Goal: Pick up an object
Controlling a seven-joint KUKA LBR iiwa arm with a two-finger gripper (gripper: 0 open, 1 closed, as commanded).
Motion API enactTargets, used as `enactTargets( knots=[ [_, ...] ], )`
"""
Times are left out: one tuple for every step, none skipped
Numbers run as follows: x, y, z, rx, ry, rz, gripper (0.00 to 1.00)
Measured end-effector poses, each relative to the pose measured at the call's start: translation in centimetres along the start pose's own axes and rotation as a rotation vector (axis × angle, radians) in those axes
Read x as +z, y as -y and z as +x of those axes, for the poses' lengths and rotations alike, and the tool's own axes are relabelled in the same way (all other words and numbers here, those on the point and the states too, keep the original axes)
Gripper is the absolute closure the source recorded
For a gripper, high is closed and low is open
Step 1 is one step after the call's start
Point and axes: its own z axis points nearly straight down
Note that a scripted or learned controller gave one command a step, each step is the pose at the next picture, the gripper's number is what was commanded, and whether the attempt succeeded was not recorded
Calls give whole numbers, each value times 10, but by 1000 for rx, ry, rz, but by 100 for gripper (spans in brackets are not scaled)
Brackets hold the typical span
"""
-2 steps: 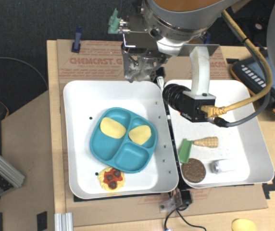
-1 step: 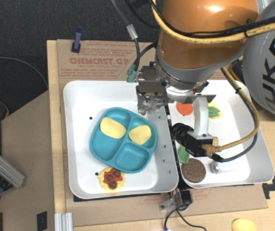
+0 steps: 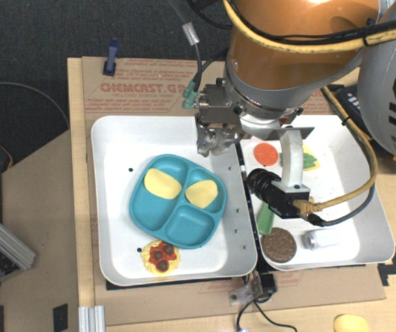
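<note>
Tool (image 3: 215, 142) is hanging at the upper middle of the frame, over the wall between the left bin (image 3: 108, 185) and the right bin (image 3: 364, 206); whether it is apart or together I cannot tell. Blue plate (image 3: 174, 221) is lying just below and left of it, carrying two yellow pieces (image 3: 163, 183). Red disc (image 3: 266, 154) is sitting just right of the tool. Brown disc (image 3: 279, 245) and green stick (image 3: 265, 220) are lying lower in the frame.

Bright overhead light, glare on orange band (image 3: 316, 2), soft shadows in white bins (image 3: 111, 185)
</note>
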Motion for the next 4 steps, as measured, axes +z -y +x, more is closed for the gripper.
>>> enactTargets(
  knots=[
    [-10,0,1,0,-1,-2,100],
    [-61,2,49,-6,-3,-4,100],
    [30,3,27,3,6,13,100],
    [15,2,29,1,0,1,100]
  ],
)
